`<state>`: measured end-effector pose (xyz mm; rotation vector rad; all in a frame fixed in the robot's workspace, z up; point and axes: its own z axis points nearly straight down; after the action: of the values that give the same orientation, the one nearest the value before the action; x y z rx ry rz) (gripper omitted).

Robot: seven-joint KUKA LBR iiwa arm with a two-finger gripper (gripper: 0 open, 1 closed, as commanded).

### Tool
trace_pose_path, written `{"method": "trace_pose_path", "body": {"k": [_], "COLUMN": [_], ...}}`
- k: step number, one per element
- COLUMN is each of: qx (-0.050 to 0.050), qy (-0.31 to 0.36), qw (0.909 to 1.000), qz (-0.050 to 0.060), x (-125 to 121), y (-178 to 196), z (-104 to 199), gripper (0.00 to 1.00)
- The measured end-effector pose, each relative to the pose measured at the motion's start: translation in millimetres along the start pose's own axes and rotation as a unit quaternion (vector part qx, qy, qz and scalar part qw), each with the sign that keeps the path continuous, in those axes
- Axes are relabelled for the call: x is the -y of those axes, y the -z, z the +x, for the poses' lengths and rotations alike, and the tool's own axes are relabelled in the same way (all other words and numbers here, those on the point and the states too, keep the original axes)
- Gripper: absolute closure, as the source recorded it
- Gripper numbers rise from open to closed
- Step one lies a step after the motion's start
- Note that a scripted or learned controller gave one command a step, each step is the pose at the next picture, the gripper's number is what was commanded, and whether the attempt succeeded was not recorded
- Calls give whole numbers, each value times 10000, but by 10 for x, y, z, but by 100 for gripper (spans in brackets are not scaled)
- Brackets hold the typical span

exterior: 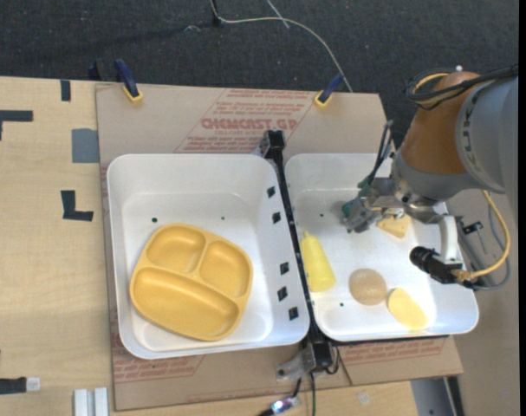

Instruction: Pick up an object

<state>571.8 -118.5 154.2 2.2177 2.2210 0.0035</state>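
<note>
Fingers (360,215) low in right bin (332,173), aperture cannot be told.
Yellow wedge (393,226) just right of them; mustard bottle (315,263) below-left. Cardboard (245,124) under bins reads "CHEMCAST GP".

— What kind of place is this, in your opinion?

— It looks like a robotics laboratory. A grey robot arm with an orange band (444,137) stands at a light wooden bench (37,232). A brown cardboard sheet (245,124) is fixed on the bench with blue and yellow clamps (126,81).

— And what else shows it?

— Two shallow white plastic bins (124,189) sit side by side on the cardboard. Black tape marks (72,206) are on the bench, thin loose cables (314,37) lie on the dark grey carpet floor (115,16), and more wires hang at the arm.
</note>
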Motion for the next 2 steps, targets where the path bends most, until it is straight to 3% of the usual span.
{"method": "trace_pose_path", "body": {"k": [1, 2], "qx": [1, -6], "qy": [0, 16], "qw": [10000, 10000], "qz": [-2, 27], "x": [-13, -5], "y": [530, 477], "z": [3, 465], "gripper": [100, 100]}}
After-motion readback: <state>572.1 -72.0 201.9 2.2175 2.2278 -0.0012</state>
